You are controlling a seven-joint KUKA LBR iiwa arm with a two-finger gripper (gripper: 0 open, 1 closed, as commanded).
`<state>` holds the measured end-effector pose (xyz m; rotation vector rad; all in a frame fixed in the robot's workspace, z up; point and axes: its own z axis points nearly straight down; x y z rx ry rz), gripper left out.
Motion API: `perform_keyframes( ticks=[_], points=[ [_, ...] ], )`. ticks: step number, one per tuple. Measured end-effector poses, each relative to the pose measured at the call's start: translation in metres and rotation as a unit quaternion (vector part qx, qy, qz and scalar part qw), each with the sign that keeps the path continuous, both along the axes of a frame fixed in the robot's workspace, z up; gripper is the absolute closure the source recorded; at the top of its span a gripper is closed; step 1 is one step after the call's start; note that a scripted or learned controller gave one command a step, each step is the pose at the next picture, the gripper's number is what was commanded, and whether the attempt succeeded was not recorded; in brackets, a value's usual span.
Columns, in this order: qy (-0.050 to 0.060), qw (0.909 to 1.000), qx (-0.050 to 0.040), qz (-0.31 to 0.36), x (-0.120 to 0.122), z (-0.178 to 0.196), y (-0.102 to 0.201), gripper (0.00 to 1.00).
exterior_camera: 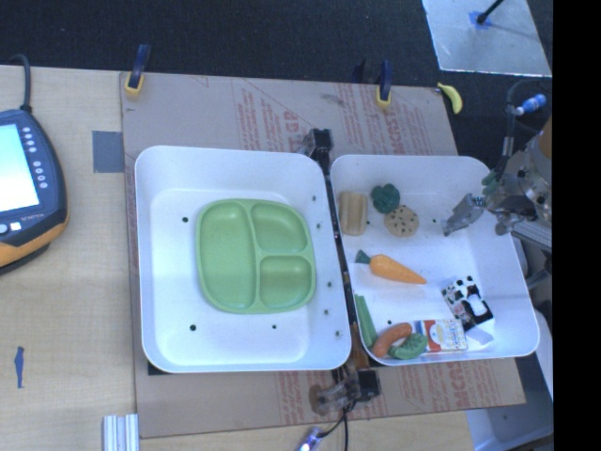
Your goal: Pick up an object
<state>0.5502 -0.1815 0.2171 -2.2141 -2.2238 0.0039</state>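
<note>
My gripper (477, 216) hangs over the right side of the right bin (427, 172), with nothing seen in it. Left of it lie a speckled cookie (402, 221), a dark green broccoli piece (384, 196) and a tan block (353, 212). An orange carrot (394, 269) rests mid-bin. A black-and-white toy (467, 301) sits below the gripper. Near the front wall are a red sausage (389, 336), a green piece (409, 348) and a small printed box (443, 334).
The left bin (160, 252) holds a green divided plate (254, 255). A teach pendant (26, 181) lies at the far left of the bench. Clamps (137, 71) grip the cardboard's back edge. A green strip (364, 319) lies along the right bin's left wall.
</note>
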Motion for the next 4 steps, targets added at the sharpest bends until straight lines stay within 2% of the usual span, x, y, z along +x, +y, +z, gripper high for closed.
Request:
perform_keyframes(
  ticks=[1,2,3,4],
  points=[
    [0.001,1.0000,-0.0002,0.001,-0.005,-0.096,0.078,0.00],
    [0.001,1.0000,-0.0002,0.000,-0.015,-0.126,0.082,0.00],
    [0.002,1.0000,-0.0008,0.002,-0.015,-0.116,0.081,1.00],
    [0.000,1.0000,-0.0004,0.002,-0.063,-0.025,0.152,1.00]
  ],
)
